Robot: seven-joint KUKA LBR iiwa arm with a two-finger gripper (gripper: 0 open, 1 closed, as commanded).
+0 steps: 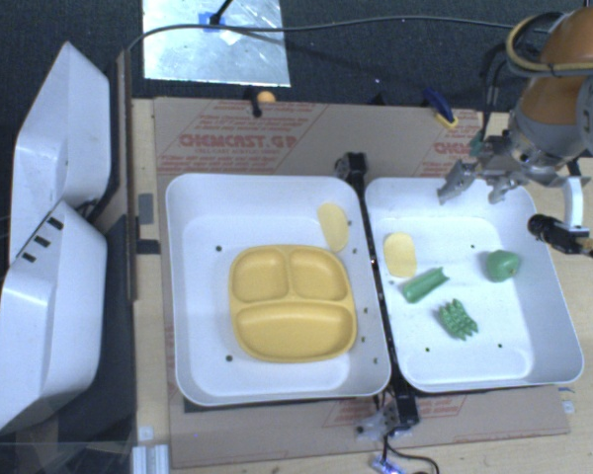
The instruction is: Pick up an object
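My gripper (477, 186) hangs above the far edge of the right bin (544, 363), its two fingers spread open with nothing between them. Below it in that bin lie a pale yellow oval piece (400, 255), a long green piece (424, 283), a spiky green piece (457, 319) and a round green piece (502, 264). All of these lie nearer the camera than the gripper, well apart from it.
The left bin (203, 363) holds a yellow divided plate (293, 300) and a second pale yellow oval (333, 225) near its right wall. A black divider clamp (353, 165) sits between the bins. A shiny metal sheet (214, 26) lies beyond the bench.
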